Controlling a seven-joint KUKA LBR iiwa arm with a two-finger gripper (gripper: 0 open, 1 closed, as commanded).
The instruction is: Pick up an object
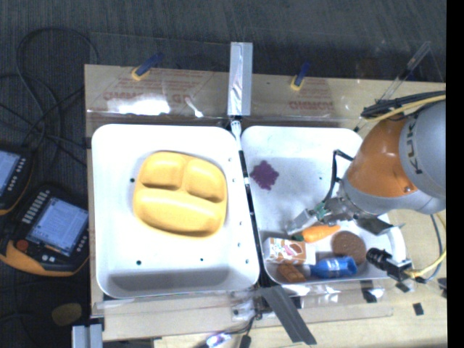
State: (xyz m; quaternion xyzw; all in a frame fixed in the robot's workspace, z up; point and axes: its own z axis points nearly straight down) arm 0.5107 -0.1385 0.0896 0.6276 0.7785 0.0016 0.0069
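The gripper (308,220) hangs low in the right bin (290,140), just above the carrot (321,233) near its front edge; finger state unclear

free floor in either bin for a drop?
Right bin: bare at the back, between the purple object and the arm. Its front is crowded: carrot, brown disc, blue bottle, small carton. Left bin: only margins around the yellow tray.

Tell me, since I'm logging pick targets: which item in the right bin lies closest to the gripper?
The orange carrot, right at the gripper. The brown disc, blue bottle and small carton lie farther toward the front.
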